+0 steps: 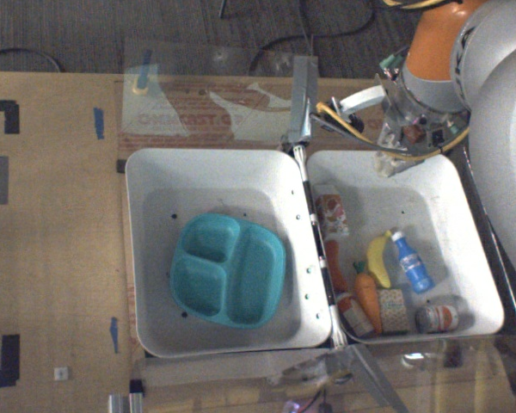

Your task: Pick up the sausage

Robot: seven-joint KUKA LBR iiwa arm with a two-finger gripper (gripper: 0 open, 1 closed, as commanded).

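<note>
The sausage (334, 265) is a thin reddish-brown stick lying along the left wall of the right bin (439, 192). It points roughly toward the near and far ends of the bin. My gripper (394, 155) hangs over the bin's far edge, below the orange wrist band and tangled cables. It is well behind and to the right of the sausage, not touching it.
Around the sausage lie a printed packet (331, 214), a banana (378, 259), a blue bottle (410, 263), a carrot (367, 298), a small brown box (393, 310) and a can (436, 318). The left bin (146, 231) holds a teal divided plate (230, 269).
</note>
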